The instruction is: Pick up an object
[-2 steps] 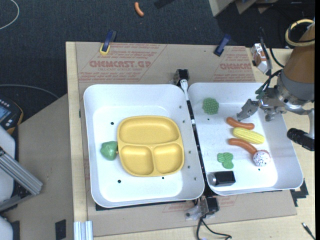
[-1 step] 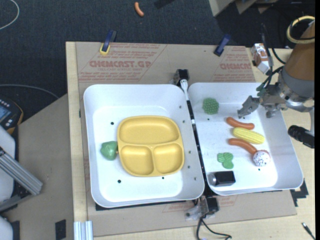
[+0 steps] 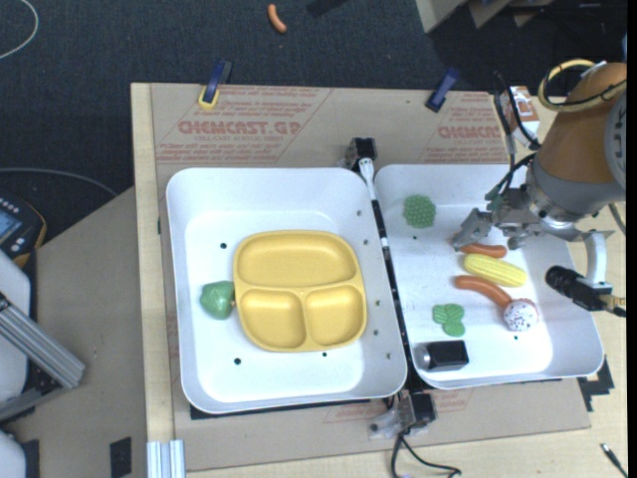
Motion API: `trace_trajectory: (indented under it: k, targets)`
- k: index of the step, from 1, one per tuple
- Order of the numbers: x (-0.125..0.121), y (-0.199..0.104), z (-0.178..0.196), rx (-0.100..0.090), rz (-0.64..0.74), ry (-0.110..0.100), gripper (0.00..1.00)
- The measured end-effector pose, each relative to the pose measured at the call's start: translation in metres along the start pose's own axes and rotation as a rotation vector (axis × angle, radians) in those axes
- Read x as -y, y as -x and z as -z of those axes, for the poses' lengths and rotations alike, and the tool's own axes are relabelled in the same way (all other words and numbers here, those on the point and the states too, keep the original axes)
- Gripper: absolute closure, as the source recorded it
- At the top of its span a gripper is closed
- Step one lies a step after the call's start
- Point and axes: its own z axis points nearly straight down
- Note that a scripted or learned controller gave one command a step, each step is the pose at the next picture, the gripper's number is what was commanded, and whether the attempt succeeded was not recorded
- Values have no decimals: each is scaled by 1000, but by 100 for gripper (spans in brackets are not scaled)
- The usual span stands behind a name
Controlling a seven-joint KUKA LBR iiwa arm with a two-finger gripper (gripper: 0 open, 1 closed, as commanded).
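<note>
The claw [image 3: 490, 229] is being held low over the far part of the right bin [image 3: 577, 352], its fingers spread wide with nothing between them. Just near of it, a yellow corn cob [image 3: 495, 269] is lying beside a small orange piece [image 3: 485, 251]. A sausage [image 3: 483, 288], a pink-white ball [image 3: 520, 315], two green items [image 3: 419, 210] [image 3: 449, 317] and a black block [image 3: 446, 355] are being borne around. In the left bin [image 3: 194, 207], a yellow divided tray [image 3: 299, 289] is sitting beside a green lump [image 3: 217, 299].

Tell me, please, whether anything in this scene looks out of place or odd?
One thing: a small orange piece lies on the dark floor beyond the bench, away from both bins. It resembles the orange sausage in the right bin. The yellow tray and green item sit tidily in the left bin.
</note>
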Motion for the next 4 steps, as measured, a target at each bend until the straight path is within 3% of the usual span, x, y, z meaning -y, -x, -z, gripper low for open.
trace_trajectory:
  k: [1, 2, 4]
  targets:
    - [-2, 2, -49, 7, -2, 8, 0]
    - [-3, 2, -36, 7, -2, 14, 100]
    - [-4, 12, 74, 5, -1, 14, 100]
